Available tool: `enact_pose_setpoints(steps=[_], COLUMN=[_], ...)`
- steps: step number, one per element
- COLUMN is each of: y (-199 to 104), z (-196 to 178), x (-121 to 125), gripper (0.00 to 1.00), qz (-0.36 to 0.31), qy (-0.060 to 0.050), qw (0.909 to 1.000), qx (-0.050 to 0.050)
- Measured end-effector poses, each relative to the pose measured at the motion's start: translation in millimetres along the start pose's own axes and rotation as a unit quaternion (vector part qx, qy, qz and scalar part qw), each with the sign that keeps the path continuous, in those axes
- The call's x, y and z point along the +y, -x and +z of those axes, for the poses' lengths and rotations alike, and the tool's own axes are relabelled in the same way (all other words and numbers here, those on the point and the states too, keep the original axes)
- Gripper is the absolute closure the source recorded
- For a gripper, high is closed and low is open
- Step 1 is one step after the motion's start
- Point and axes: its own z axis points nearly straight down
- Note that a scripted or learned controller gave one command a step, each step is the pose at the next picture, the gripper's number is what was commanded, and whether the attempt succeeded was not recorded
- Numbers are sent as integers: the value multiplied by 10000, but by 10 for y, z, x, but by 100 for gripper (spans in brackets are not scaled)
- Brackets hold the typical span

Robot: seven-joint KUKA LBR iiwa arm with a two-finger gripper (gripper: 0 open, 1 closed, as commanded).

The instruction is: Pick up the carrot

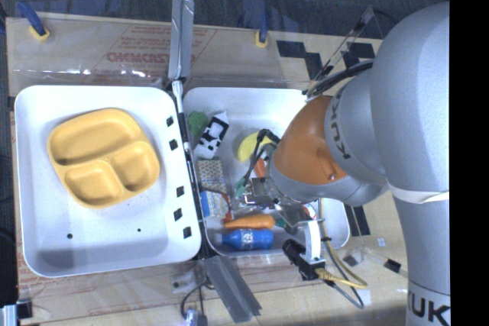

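Note:
An orange carrot point(250, 222) lies flat in the right bin point(229, 99), near its front edge, just behind a blue bottle point(248, 239). The arm's orange wrist band point(302, 153) hangs over the bin's right half. Below it, my gripper point(260, 202) reaches down at the carrot's right end, close above it. The wrist and cables hide the fingers, and I cannot tell whether the carrot sits between them.
The left bin point(30, 164) holds a yellow divided plate point(103, 156). The right bin also has a green item point(198, 123), a black-and-white box point(212, 133), a yellow object point(248, 145) and a mesh packet point(212, 175). A grey divider point(180, 38) runs between the bins.

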Motion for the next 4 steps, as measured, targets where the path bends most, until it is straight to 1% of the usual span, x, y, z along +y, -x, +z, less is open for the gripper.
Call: enact_pose_setpoints(steps=[1,2,3,4], y=[6,10,10,15], z=[-1,-71,-71,-138], x=[0,4,4,7], gripper=[0,100,0,100], qz=[5,-19,-21,-39], qy=[2,-13,-13,-28], qw=[10000,10000,10000,10000], qx=[-4,0,-1,1])
